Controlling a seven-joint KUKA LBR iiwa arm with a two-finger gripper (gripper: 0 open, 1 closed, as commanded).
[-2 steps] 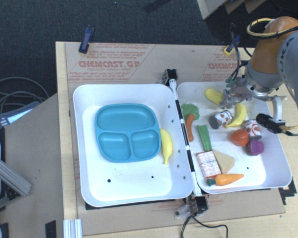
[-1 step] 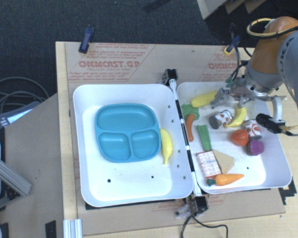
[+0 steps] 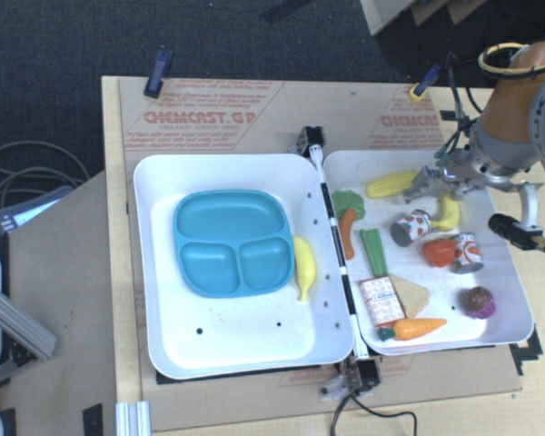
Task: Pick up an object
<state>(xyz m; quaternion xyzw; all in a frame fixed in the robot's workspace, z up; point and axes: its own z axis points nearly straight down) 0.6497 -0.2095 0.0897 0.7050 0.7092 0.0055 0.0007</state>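
1. White bins sit side by side on the tabletop (image 3: pixel 254 107). We see the gripper (image 3: pixel 439 182) low over the far part of the right bin (image 3: pixel 518 307), which is where most of the toy food lies. We think it is there to pick one piece.
2. We cannot tell if the gripper is open or closed, and we see nothing held in it. Its tip is a small grey blur.
3. Right next to the gripper is a long yellow piece (image 3: pixel 391 185). Just below the gripper is a small yellow piece (image 3: pixel 449 213), and beside that a grey and white thing (image 3: pixel 411 227). We think one of these is the piece to pick, because they are the closest.
4. Farther from the gripper, toward the front, are a red and white can (image 3: pixel 454 252), a green stick (image 3: pixel 374 252), a carrot (image 3: pixel 418 329) and a dark purple ball (image 3: pixel 478 302).
5. Well away from the gripper, the left bin (image 3: pixel 163 334) holds a blue tray (image 3: pixel 233 242) with a banana (image 3: pixel 304 266) touching its side.
6. Grey arm (image 3: pixel 518 107) is cut off at the picture's edge. The small print on the snack packet (image 3: pixel 380 300) is too tiny to read.
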